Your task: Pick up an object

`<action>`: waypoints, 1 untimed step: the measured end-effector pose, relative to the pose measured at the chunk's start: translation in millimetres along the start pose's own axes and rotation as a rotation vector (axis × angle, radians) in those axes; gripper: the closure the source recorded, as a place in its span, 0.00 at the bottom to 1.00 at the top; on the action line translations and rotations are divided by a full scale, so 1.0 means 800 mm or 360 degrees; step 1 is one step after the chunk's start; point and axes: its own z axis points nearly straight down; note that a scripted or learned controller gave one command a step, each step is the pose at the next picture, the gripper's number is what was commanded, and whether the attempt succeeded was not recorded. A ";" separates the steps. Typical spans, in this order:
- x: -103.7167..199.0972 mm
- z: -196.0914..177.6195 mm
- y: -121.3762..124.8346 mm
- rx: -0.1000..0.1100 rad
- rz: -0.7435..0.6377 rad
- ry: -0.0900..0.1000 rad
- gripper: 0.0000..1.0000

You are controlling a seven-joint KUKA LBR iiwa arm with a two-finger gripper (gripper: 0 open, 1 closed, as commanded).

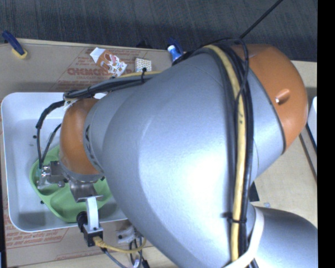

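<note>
Green object (pixel 56 197) sits low in the left white bin (pixel 14 149), right beneath the wrist, and most of it is covered. The big grey arm (pixel 190 166) swings across the foreground, cables running down its side, orange band (pixel 72 141) just above the wrist over the bin. The gripper (pixel 58 177) hangs down onto that green shape; how wide it stands cannot be told from up here. Beyond, printed cardboard (pixel 84 68) and a blue clamp (pixel 14 43) at the far edge.

Even, soft light, dim at the top; the near arm (pixel 201 161) looms slightly blurred.
</note>
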 end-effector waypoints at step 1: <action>-0.006 -0.017 0.008 -0.0034 0.0008 -0.0009 1.00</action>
